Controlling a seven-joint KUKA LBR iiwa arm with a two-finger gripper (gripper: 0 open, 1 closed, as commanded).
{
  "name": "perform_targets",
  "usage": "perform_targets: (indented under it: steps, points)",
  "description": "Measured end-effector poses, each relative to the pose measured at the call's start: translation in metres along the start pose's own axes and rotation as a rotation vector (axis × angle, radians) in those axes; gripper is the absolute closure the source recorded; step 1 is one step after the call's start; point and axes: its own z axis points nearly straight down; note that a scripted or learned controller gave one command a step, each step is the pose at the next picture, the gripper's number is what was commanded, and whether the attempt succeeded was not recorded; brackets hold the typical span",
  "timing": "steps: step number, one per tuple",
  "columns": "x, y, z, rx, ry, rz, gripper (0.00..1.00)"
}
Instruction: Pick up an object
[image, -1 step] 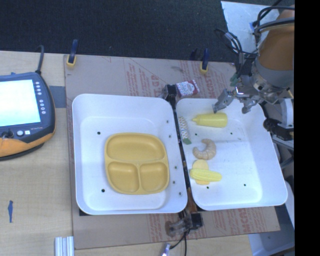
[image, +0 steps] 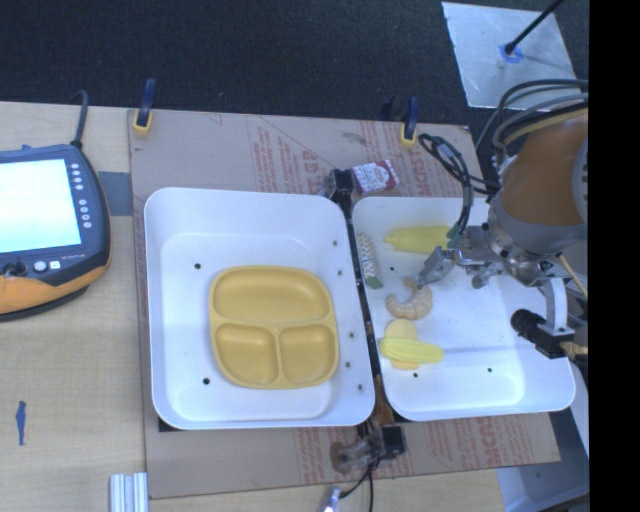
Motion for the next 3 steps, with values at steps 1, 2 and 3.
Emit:
perform_targets:
  steps: [1, 2, 3]
  points:
    - [0.017, 0.09, 0.026, -0.002, 0.002, 0.001, 0.0]
    - [-0.004, 0.013, 0.074, 0.0, 0.0, 0.001, 0.0]
    - [-0.001, 0.008, 0.074, 0.001, 0.001, 0.002, 0.0]
